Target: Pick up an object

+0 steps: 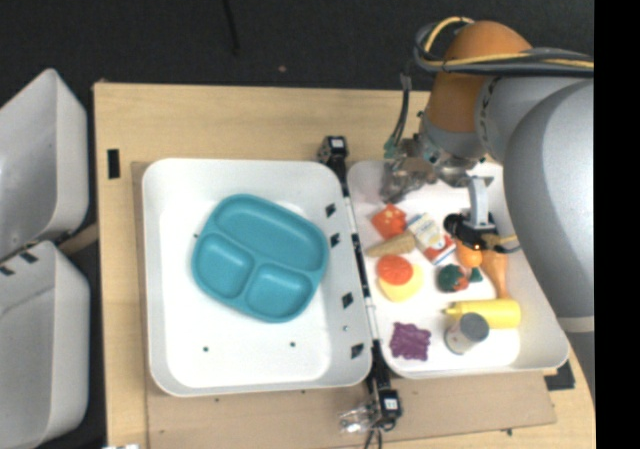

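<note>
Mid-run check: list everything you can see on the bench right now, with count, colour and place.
bins: 2, white, side by side on the wooden bench
divided plate: 1, blue, middle of left bin
orange toy: 1, orange-red, right bin, far left part
yellow block with orange top: 1, right bin, left side
purple toy: 1, right bin, near corner
yellow tube: 1, right bin, near side
green and orange toy: 1, right bin, centre
gripper: 1, grey, over the right bin's far end

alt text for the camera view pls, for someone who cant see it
A grey robot arm's pincer hangs over the right bin, which is crowded with small toy foods, near an orange-red piece. The left bin holds a blue divided plate.
</note>
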Motion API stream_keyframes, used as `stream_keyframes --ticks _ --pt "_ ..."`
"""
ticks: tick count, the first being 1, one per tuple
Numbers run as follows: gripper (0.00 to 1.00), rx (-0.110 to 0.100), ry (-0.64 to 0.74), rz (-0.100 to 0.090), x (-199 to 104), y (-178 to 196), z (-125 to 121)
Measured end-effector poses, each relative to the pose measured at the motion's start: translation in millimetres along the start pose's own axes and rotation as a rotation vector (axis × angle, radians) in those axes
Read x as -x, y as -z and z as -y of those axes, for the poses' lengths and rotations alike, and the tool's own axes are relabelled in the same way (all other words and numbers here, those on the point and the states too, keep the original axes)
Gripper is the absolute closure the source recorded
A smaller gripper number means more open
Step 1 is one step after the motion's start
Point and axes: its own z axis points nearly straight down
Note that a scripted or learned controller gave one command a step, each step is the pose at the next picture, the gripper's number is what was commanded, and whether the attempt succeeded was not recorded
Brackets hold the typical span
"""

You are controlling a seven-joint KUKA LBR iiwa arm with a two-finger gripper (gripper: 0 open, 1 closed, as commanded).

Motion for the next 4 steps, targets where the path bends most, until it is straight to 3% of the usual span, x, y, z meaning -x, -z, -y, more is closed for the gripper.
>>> stream_keyframes --ticks 2,3,4 --pt "1.0 0.003 -0.006 -0.003 4 106 12" --pt "1.0 -0.001 -0.004 -0.003 6 130 11" --pt "1.0 -0.004 0.003 -0.004 -38 131 36"
